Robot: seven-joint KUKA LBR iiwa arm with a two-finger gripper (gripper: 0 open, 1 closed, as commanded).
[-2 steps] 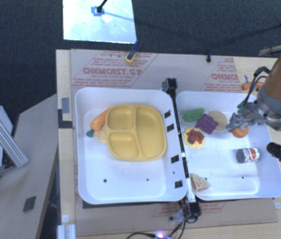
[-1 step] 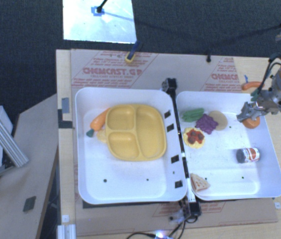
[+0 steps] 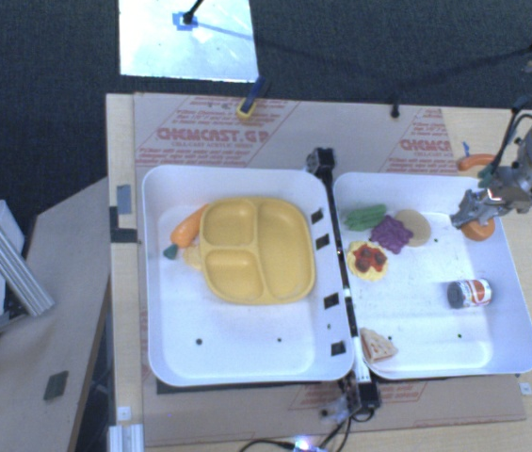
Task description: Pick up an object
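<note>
My gripper [image 3: 475,211] hangs over the far right side of the right bin [image 3: 435,356], directly above a small orange object [image 3: 480,232] lying by the bin's right wall. Also in that bin are a green pod [image 3: 365,217], a purple grape bunch [image 3: 391,234], a tan round disc [image 3: 414,226], a red and yellow pizza-like piece [image 3: 369,260], a small can [image 3: 470,293] on its side, and a toast wedge [image 3: 378,346] at the near left corner. The gripper's tips blend with the orange object beneath.
The left bin [image 3: 247,365] holds a yellow divided plate [image 3: 251,250] with a carrot [image 3: 187,226] against its left edge. Black clips [image 3: 333,252] line the ridge between the bins. An orange item [image 3: 475,163] lies on the bench behind the right bin.
</note>
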